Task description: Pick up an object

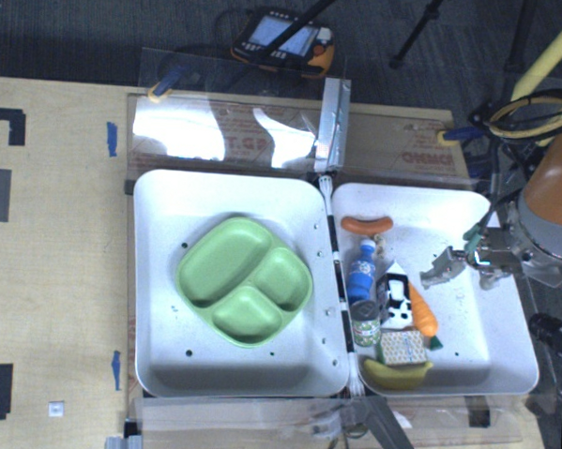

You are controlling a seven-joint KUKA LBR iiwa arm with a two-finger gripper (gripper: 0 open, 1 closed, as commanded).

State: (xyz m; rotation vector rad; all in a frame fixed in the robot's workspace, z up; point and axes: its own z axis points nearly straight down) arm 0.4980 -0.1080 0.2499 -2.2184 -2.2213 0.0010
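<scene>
The right bin (499, 362) holds several small items along its left side. A sausage (366, 224) lies at the top. Below it lie a blue bottle (362, 275), a black-and-white cow toy (398, 303) and an orange carrot (424, 312). A speckled block (401, 347) rests on a banana (395, 373) at the front. My gripper (466, 272) hangs over the right part of this bin, to the right of the carrot. It is open, with nothing between its fingers.
The left bin (157, 259) holds a green divided plate (245, 278). A metal divider (331, 128) and clear panels stand behind the bins. Cables and the arm's body crowd the right edge.
</scene>
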